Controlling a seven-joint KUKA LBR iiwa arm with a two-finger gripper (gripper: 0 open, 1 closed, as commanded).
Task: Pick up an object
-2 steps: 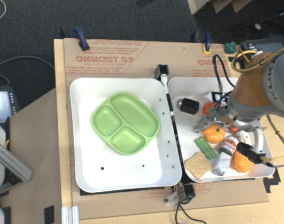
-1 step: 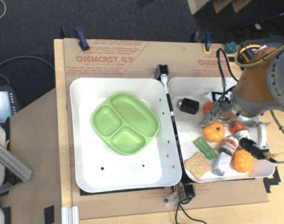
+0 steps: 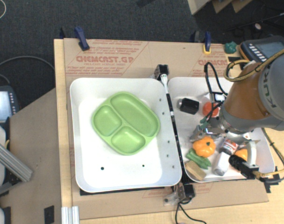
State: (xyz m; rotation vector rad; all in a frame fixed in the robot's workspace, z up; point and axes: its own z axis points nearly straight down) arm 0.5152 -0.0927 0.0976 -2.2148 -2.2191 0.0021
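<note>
My gripper (image 3: 203, 131) hangs low over the middle of the right bin (image 3: 178, 88), just above an orange pumpkin-like toy (image 3: 204, 147). The grey and orange arm hides much of that bin. A black block (image 3: 188, 105) lies at the bin's far left, with a red-orange ball (image 3: 208, 108) beside it. Near the front lie a green piece (image 3: 198, 160), a tan piece (image 3: 194, 171), a pale bottle (image 3: 221, 163), a red-and-white can (image 3: 229, 147) and an orange piece (image 3: 242, 154). I see nothing held in the gripper.
The left bin (image 3: 86, 143) holds a green divided plate (image 3: 125, 122). A rail with a black clamp (image 3: 161, 71) separates the two bins. Blue clamps (image 3: 81, 37) grip the cardboard-covered bench at the back.
</note>
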